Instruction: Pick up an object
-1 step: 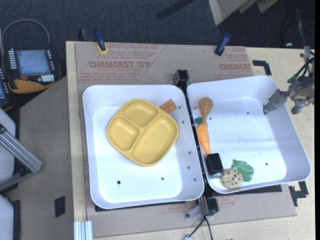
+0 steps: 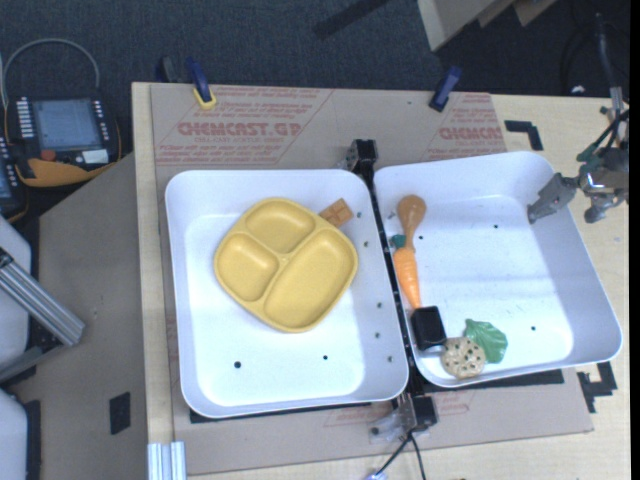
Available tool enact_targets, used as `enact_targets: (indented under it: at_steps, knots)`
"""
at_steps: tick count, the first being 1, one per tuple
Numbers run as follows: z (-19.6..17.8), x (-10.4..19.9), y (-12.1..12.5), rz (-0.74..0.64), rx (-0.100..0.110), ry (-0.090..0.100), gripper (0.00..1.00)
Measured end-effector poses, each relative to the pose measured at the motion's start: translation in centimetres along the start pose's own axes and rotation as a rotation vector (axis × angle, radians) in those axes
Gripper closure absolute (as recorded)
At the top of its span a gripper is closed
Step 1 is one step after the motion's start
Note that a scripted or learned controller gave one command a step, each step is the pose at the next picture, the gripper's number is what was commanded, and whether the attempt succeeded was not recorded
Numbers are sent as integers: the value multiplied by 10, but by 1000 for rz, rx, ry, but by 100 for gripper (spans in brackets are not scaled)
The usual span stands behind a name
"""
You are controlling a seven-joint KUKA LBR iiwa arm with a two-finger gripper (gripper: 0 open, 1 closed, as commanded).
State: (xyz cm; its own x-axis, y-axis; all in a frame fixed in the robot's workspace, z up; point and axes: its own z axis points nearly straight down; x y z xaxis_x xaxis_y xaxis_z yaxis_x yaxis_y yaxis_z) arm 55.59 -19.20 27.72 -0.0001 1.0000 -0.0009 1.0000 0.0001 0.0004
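The right bin (image 2: 520,298) holds its objects along the left and front side. A tan wooden piece with a round head (image 2: 410,211) lies at the top, with an orange carrot (image 2: 406,275) just below it. Nearer the front are a small black block (image 2: 428,327), a speckled cookie (image 2: 462,357) and a green leafy piece (image 2: 489,338). My gripper (image 2: 575,196) hangs at the right bin's far right rim, well away from all of these, with nothing visible in it.
In the left bin (image 2: 200,348) lies a yellow divided plate (image 2: 286,264), with a small brown block (image 2: 336,212) at its upper right edge. A black clamp (image 2: 361,154) sits where the bins meet. A teach pendant (image 2: 62,128) rests off the bench at the left.
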Motion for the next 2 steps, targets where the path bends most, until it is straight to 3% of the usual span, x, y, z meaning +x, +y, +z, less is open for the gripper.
enact_targets:
  at_steps: [2]
  knots:
    - [95, 8, -13, 0, 5, 3, 0]
